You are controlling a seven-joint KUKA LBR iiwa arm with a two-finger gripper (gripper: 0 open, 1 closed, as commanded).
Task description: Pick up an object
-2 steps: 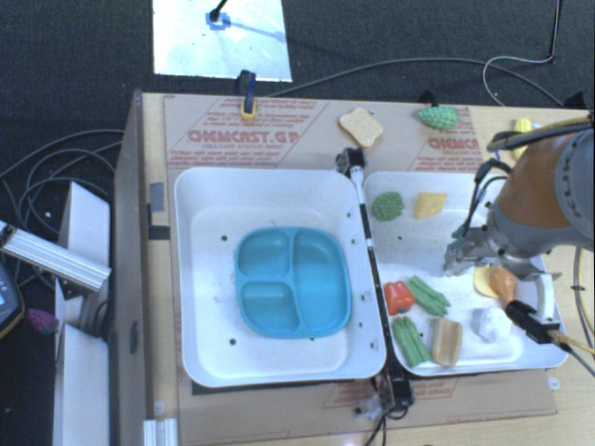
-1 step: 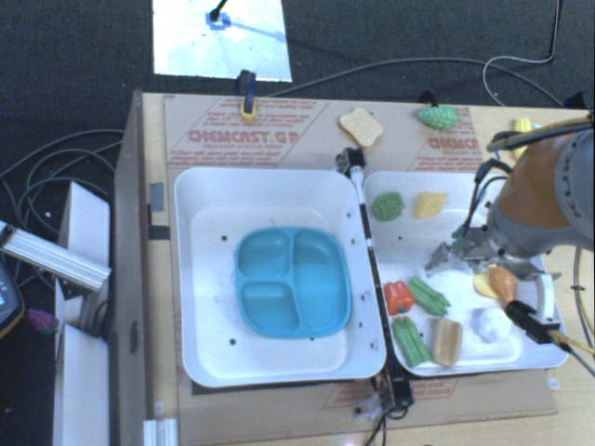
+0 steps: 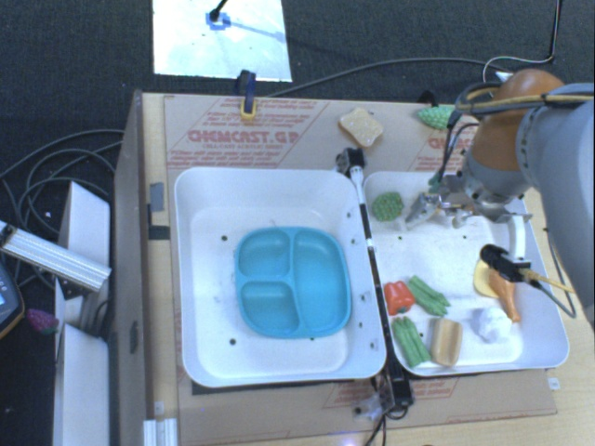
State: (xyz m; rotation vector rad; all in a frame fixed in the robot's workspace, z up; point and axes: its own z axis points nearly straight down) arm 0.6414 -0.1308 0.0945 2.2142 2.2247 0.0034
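Note:
My gripper (image 3: 433, 210) hangs low over the back of the right bin (image 3: 548, 347), its metal fingers spread open with nothing between them. A green broccoli piece (image 3: 388, 205) lies just to its left, apart from the fingertips. Further forward in the same bin lie a red pepper (image 3: 398, 296), a green bean pod (image 3: 429, 295), a green pickle (image 3: 409, 339), a tan bread piece (image 3: 446, 340), a white crumpled lump (image 3: 490, 323) and an orange-and-yellow piece (image 3: 499, 289).
The left bin (image 3: 200, 249) holds a blue divided plate (image 3: 293, 282). On the cardboard behind the bins rest a tan sponge-like block (image 3: 361, 126) and a small green item (image 3: 435, 115). The arm (image 3: 548, 147) covers the right bin's back right corner.

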